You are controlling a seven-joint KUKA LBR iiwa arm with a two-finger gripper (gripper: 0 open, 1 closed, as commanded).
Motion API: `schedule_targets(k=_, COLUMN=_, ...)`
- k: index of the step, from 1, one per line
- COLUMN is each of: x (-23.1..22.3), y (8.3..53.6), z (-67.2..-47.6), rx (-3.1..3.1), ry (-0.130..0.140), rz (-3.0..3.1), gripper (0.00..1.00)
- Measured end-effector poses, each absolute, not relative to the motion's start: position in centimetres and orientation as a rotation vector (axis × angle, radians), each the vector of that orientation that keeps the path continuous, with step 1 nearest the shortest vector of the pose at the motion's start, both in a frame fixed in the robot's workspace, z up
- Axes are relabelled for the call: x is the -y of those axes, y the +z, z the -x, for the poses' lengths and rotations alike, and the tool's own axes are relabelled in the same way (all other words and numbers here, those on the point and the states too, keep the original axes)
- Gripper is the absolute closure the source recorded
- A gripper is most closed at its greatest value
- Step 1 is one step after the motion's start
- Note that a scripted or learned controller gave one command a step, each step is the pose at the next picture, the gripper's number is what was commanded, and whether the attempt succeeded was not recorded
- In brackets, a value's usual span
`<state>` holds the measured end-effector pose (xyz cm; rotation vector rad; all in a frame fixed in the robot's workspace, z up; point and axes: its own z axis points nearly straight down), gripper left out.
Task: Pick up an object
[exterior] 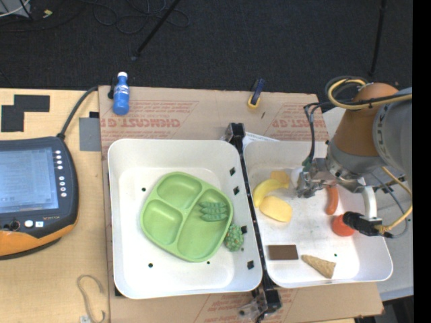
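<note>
At the far left of the desk point(40, 106) lies a grey and orange teach pendant with a lit screen point(30, 187), and a small blue bottle with a white cap point(120, 94) stands on the brown cardboard sheet point(175, 116) behind the bins. The left white bin point(121, 274) holds a light green plastic tray with three compartments point(182, 215); a dark green ridged toy point(213, 210) rests in the tray's right compartment, and a small green bumpy toy point(234, 238) sits at the tray's lower right edge. In the right white bin point(377, 268), two yellow rounded toy pieces point(273, 194) lie touching near the divider, a brown rectangular block point(282, 252) and a tan wedge-shaped piece point(318, 266) lie along the near side, and an orange-red elongated toy point(331, 200) and a red round toy point(341, 225) lie toward the right. The gripper point(308, 182) of the grey arm hangs low over the bin floor, between the yellow pieces and the orange-red toy; whether its fingers are apart or together cannot be told from this slant. The yellow pieces lie just to the gripper's left and slightly nearer the camera, their shared long axis running diagonally, so a short leftward shift looks like the likeliest path to a grasp.
</note>
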<state>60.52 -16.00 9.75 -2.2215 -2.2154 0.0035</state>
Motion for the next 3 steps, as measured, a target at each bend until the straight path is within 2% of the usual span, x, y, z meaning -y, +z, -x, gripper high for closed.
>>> schedule_targets(k=1, x=16.4, y=15.1, z=-59.5, rx=2.215, ry=-0.001, rz=2.230, gripper=1.00)
schedule_targets(k=2, x=17.4, y=20.4, z=-60.1, rx=2.218, ry=-0.002, rz=2.230, gripper=1.00)
schedule_targets(k=3, x=17.6, y=22.9, z=-60.0, rx=2.218, ry=0.000, rz=2.225, gripper=1.00)
